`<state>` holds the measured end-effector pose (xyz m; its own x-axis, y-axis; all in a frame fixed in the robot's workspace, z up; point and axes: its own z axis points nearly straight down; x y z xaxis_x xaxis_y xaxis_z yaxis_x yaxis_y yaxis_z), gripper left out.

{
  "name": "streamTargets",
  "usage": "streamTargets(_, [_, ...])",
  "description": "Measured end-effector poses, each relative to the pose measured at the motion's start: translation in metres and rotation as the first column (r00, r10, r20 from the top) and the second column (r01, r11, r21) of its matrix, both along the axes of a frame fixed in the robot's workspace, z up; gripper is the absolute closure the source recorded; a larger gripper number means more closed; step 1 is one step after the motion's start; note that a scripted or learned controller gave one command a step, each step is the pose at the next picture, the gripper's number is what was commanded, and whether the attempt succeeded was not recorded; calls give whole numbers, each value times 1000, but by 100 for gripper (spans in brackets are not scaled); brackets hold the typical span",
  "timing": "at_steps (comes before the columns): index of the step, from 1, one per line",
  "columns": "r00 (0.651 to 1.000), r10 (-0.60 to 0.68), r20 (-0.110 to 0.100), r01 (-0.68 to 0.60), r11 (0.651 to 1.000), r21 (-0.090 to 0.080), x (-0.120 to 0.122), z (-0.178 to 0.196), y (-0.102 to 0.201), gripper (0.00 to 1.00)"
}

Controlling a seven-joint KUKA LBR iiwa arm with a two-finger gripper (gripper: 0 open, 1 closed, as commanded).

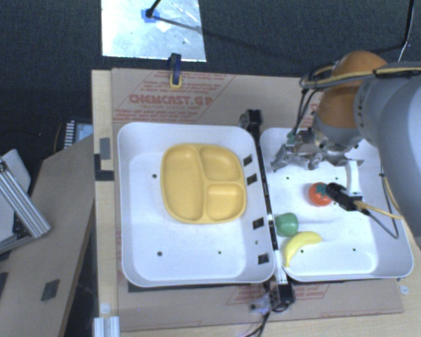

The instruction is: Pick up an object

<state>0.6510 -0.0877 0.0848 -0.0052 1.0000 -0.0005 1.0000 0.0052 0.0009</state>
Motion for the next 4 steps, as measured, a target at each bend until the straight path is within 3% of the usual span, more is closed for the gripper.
streamTargets(1, [1000, 1, 3, -1, 1000, 0, 1, 11, 0, 100])
streamTargets(3, [1000, 1, 8, -1, 1000, 0, 0, 122, 4, 100])
streamTargets(4, [1000, 1, 3, -1, 1000, 0, 1, 137, 4, 100])
